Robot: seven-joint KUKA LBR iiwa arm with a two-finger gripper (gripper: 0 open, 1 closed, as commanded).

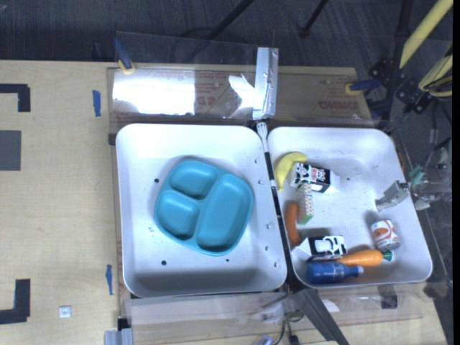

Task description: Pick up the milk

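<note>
Milk carton point(310, 175) lies untouched in right bin point(359, 144), upper left, beside banana point(287, 165). Pincer point(394, 194) hovers near bin's right rim, well apart; grip state cannot tell. Approach, grasp, lift all remain.

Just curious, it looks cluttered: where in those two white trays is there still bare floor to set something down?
The right bin's middle and upper right, between the milk carton and the small can. Also the left bin's margins around the blue plate. Crowded: the right bin's left edge, banana to sausage, and its front, with blue bottle and carrot.
</note>
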